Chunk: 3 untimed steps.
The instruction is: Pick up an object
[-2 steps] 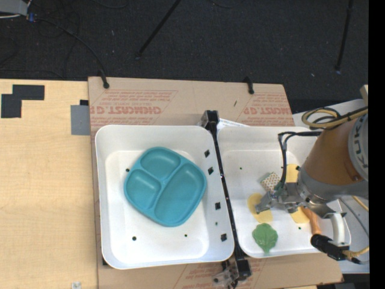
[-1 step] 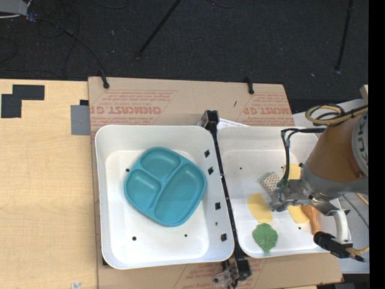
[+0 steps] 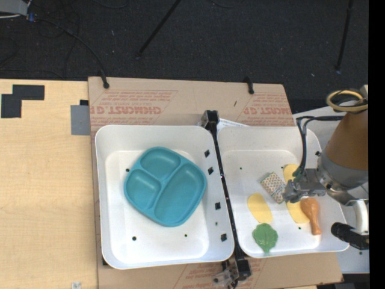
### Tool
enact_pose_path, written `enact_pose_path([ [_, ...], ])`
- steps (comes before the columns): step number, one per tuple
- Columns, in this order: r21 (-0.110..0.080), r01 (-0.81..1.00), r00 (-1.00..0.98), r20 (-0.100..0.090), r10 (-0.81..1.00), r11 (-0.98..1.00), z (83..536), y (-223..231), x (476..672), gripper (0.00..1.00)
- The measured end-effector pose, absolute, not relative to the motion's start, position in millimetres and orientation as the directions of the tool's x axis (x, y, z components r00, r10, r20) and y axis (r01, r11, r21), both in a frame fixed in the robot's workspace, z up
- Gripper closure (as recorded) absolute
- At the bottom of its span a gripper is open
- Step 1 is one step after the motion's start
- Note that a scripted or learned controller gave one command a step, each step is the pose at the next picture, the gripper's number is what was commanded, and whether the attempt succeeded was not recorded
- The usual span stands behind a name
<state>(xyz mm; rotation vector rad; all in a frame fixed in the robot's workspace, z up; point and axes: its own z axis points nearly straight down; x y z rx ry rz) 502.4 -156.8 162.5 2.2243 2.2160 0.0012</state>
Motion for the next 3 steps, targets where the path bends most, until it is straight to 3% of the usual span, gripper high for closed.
enact_pose_path([
  [1, 0.002, 1.000, -0.002, 0.000, 1.000, 0.002, 216, -147, 506.9, 1.00],
  [2, -0.001, 1.000, -0.002, 0.000, 1.000, 0.002, 227, -148, 507.2, 1.00],
  [3, -0.005, 1.000, -0.005, 0.003, 1.000, 0.005, 218, -90, 504.6, 1.00],
])
